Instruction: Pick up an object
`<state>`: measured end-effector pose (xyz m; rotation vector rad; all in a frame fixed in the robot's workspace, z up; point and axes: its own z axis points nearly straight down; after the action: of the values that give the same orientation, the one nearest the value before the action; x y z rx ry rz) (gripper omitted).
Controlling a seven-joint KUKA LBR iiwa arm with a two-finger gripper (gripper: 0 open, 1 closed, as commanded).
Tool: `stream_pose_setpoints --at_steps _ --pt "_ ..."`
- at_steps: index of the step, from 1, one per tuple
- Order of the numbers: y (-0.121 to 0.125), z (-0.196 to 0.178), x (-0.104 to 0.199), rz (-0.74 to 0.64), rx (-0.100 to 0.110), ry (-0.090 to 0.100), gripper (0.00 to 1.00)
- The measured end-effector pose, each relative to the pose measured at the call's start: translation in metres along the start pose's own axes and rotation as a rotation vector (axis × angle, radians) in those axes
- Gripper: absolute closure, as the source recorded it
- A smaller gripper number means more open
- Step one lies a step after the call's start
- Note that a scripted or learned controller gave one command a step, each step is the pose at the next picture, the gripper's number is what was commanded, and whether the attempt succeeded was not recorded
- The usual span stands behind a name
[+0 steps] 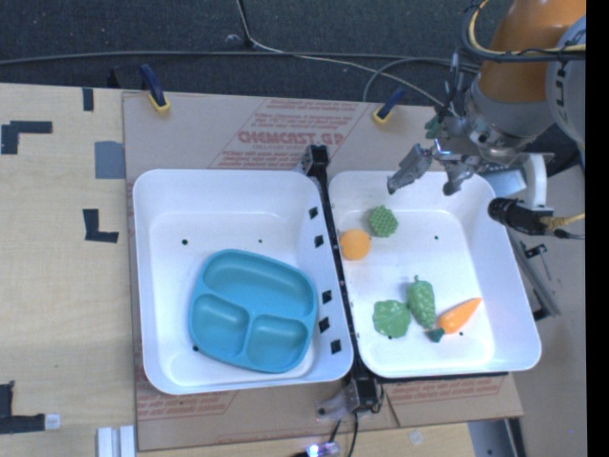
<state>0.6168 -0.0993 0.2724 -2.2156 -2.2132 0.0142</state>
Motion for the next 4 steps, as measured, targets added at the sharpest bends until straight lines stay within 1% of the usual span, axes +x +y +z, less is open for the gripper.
stream_pose_setpoints --at_steps 1,2,3,4 --pt "0.002 -0.007 0.000 -0.002 -0.012 -0.001 0.00" --pt "0.003 0.057 0.001 -0.002 -0.007 -0.001 0.00" --pt "0.001 0.102 0.000 -0.002 -0.008 -0.002 0.00" --pt "0.000 0.146 0.004 -0.002 -0.008 -0.001 0.00"
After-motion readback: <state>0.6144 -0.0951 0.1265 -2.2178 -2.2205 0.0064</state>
